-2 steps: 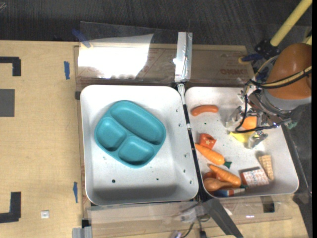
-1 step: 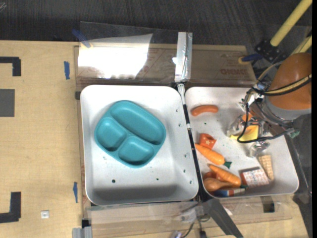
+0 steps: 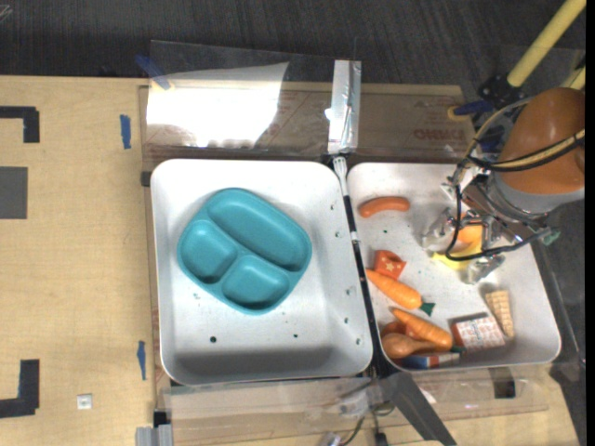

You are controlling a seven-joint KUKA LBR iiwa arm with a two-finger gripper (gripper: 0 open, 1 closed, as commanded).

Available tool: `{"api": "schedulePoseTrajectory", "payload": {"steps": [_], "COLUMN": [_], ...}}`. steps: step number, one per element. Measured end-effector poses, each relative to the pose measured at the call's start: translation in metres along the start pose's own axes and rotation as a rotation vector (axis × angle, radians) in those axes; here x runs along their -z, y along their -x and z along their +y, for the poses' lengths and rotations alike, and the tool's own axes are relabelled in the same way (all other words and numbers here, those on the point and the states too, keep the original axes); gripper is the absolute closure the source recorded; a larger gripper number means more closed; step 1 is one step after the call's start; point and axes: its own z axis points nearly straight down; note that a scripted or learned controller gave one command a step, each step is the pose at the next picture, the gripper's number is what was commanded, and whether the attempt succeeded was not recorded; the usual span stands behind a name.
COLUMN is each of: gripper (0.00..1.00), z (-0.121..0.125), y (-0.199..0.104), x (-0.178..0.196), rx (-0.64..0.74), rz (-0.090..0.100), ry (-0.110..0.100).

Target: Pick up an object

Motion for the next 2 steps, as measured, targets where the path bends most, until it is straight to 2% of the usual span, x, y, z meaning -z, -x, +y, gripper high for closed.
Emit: {"api": "schedulePoseTrajectory", "payload": {"steps": [1,2], "gripper": [0.0,0.0], "z": [0.0,-0.005], "y": [0.003,0.025], "x": [0.0,0.0], "rx": [0.109,0.25], "rz": [-0.002,-0.001], "ry": [-0.001,0.001]}}
